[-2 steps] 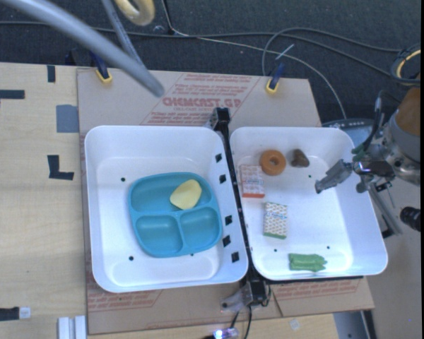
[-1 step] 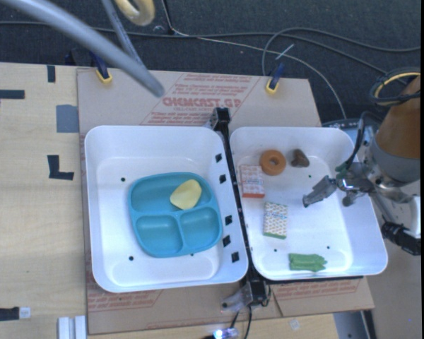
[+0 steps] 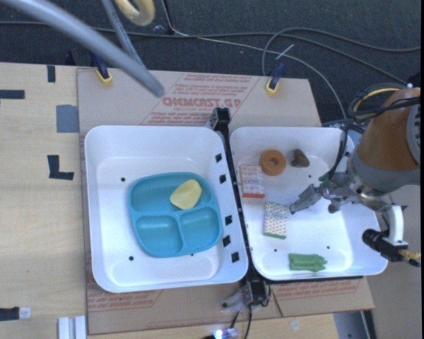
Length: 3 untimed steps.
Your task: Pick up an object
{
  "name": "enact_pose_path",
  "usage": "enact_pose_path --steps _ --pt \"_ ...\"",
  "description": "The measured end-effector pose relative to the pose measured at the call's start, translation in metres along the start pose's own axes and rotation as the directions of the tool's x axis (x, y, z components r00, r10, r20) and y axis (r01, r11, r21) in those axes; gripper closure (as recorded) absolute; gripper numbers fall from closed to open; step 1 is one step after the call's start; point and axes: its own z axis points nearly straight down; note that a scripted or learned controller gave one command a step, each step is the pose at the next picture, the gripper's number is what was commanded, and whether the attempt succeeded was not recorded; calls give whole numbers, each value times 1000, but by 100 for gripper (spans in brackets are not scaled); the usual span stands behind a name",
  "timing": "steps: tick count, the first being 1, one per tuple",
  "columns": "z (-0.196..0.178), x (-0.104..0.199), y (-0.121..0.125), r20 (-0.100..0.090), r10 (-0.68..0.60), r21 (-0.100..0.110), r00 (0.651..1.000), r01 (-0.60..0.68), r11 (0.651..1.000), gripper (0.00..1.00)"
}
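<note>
My gripper (image 3: 318,202) hangs over the middle of the right bin (image 3: 353,263), open, with nothing between its fingers. Just left of it lies a green-and-white patterned packet (image 3: 275,219). A red-and-white packet (image 3: 251,181) rests near the divider. Farther back sit an orange ring (image 3: 273,162) and a small brown lump (image 3: 299,159). A green object (image 3: 307,262) lies near the bin's front wall. In the left bin (image 3: 102,189) a blue divided plate (image 3: 162,224) carries a yellow piece (image 3: 186,194).
The arm's grey and orange wrist (image 3: 385,147) stands over the right bin's right edge. Cables (image 3: 304,55) trail across the dark floor behind the bench. A grey tube (image 3: 78,30) crosses the top left corner.
</note>
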Motion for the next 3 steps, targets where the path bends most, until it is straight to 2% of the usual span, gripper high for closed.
enact_pose_path --steps 1,2,3 --pt "57 -6 -5 1 4 -7 1000 -4 1000 0" --pt "44 -5 -4 0 -1 -7 1000 1 1000 100" --pt "2 0 -3 1 0 -6 1000 0 1000 100"
